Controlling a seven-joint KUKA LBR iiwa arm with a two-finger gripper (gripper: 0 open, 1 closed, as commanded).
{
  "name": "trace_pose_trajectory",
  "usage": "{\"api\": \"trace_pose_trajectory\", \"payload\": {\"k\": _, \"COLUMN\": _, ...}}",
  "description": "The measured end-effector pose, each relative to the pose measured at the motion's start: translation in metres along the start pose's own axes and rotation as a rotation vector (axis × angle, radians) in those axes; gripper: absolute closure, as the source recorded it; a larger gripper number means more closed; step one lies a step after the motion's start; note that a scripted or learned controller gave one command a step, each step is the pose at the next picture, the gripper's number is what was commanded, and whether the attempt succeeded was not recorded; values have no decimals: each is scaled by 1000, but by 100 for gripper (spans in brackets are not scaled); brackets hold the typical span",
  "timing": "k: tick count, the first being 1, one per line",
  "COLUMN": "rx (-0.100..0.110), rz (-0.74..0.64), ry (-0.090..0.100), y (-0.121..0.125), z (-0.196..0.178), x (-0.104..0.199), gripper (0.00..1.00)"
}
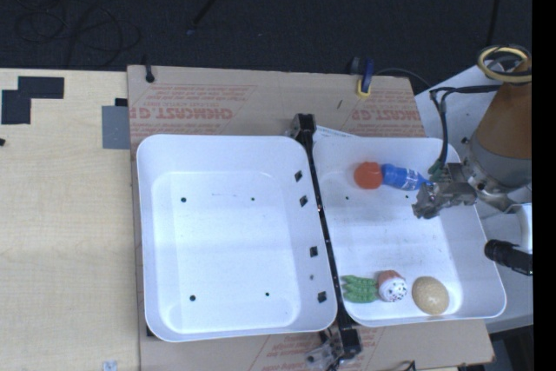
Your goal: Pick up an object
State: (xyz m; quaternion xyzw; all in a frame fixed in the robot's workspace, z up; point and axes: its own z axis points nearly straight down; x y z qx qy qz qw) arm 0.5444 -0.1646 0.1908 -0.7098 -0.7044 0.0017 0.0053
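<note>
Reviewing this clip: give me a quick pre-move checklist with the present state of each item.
1. Hand over the right bin: ok.
2. Target nearby: ok, the blue bottle with orange cap lies just left of the hand.
3. Object between the fingers: cannot tell.
4. Bottle apart from other items: ok; the green toy, the white and red ball and the tan egg-shaped object sit at the bin's near edge.
5. Bottle lying flat: ok.

the cardboard sheet [261,100] under the bins bears upside-down red "chemcrzt, g.p." print, partly unclear.
</note>
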Motion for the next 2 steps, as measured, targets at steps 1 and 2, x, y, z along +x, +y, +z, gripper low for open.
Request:
{"api": "trace_pose_trajectory", "payload": {"k": 1, "rx": -9, "rz": -10, "ry": -5, "y": 40, "z": 108, "x": 19, "gripper": 100}}
{"api": "trace_pose_trajectory", "payload": {"k": 2, "rx": -6, "rz": -6, "ry": -4, "y": 38, "z": 93, "x": 17, "gripper": 100}}
